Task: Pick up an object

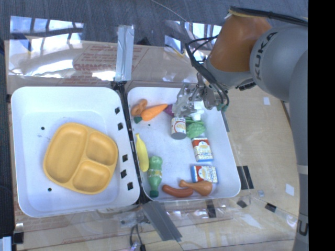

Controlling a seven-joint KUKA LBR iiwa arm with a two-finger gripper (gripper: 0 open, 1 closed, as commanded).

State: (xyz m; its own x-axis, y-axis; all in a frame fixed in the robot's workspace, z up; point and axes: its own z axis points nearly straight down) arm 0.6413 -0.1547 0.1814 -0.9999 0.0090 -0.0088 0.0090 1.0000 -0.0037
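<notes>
My gripper (184, 104) hangs over the top middle of the right bin (230, 156), at the end of the grey arm with its orange band. Directly below it a small can (178, 128) with a pale label stands on the bin floor. An orange carrot (153, 112) lies just left of the gripper, with a small purple piece (168, 109) at its tip. A green leafy item (197, 129) sits right of the can. Whether the gripper touches the can is not visible.
The right bin also holds a yellow banana (142, 152), a green bottle (154, 171), two small boxes (202, 149) (204, 173), a sausage (177, 191) and a drumstick (199, 186). A yellow divided plate (80, 157) lies in the left bin (26, 119).
</notes>
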